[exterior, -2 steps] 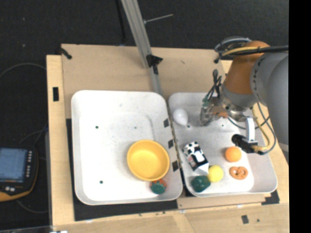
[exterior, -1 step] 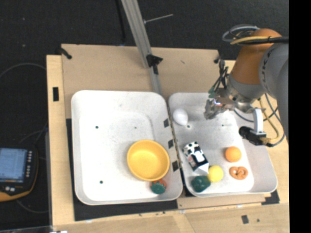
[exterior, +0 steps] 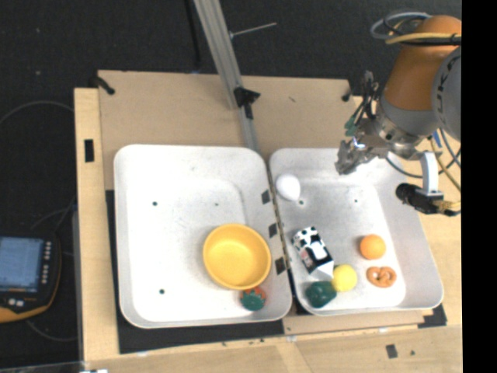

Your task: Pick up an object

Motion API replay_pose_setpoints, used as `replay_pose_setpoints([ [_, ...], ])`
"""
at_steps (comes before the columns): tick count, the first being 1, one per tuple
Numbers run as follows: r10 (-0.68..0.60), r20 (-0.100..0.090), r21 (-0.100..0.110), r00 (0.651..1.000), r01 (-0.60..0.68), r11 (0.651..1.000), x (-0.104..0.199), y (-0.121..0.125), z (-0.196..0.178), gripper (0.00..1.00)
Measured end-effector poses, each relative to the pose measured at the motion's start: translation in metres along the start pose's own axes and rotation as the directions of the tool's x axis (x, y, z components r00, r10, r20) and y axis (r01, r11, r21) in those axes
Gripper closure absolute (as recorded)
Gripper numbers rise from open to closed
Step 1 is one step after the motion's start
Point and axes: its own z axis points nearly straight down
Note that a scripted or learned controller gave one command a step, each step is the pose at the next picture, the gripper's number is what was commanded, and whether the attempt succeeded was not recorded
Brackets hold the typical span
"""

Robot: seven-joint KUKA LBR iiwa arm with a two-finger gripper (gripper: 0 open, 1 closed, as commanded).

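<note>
Hovering above the far part of the right bin (exterior: 404,208), the gripper (exterior: 347,160) is seen as a small dark cluster below the grey wrist, and nothing is seen held in it; whether it is open or closed cannot be told from this view. No object has been picked yet, so the step in hand is judged to be the choice of a target and the descent onto it. Taking the right bin as the landmark, the candidates are placed as follows: a white egg-shaped ball (exterior: 288,186) lies near its far left corner, closest to the gripper; a black-and-white block (exterior: 312,249) lies along its left wall toward the near side; a yellow ball (exterior: 344,277) and a dark green lump (exterior: 319,293) sit just beside that block at the near edge; an orange ball (exterior: 372,246) and a small orange ring (exterior: 381,276) rest nearer its right side. Across the wall, in the left bin (exterior: 155,208), a yellow bowl (exterior: 237,255) is seen with a small green and red toy (exterior: 253,298) at its near rim. A clean grasp is judged most likely on a thing that stands apart, such as the white ball or the orange ball. The crowded near-left group is best avoided, since neighbours could be struck. Round things may roll, so a centred, straight descent is advised.
</note>
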Motion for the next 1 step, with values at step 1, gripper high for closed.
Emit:
replay_pose_setpoints([
  [1,0.000,0.000,0.001,1.000,0.000,1.000,-0.0012,0.0020,-0.0548,1.00],
])
